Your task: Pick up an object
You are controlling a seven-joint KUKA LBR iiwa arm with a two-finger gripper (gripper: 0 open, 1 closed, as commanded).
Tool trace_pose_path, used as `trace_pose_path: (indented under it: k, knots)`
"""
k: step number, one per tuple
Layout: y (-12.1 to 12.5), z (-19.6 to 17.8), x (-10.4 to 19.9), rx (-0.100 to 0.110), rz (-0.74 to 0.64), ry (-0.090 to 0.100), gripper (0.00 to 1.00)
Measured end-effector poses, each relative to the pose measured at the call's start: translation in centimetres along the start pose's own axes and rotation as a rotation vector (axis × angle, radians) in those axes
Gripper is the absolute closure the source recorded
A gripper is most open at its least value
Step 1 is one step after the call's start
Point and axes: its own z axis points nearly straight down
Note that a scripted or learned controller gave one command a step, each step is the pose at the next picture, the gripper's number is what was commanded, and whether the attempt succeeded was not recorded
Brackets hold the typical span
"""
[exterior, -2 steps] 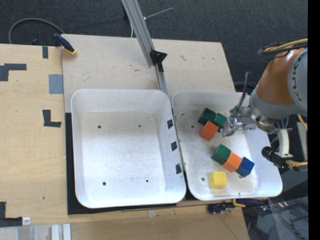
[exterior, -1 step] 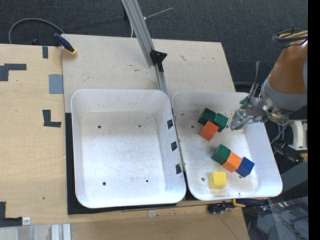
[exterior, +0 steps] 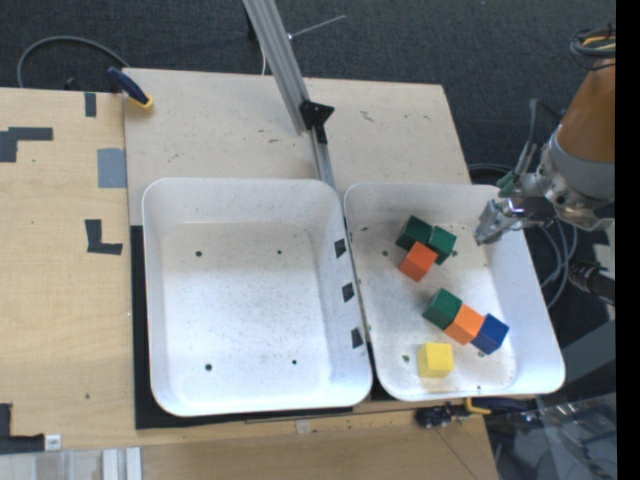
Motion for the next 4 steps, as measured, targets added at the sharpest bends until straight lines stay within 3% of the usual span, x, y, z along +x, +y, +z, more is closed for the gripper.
trace_pose_path:
  k: [2, 4]
  knots:
    - [5.1, 2.1, 9.9, 0.006, -0.004, 0.002, 1.00]
    - [7.3, 4.7, 20.2, 0.006, -0.004, 0.002, 1.00]
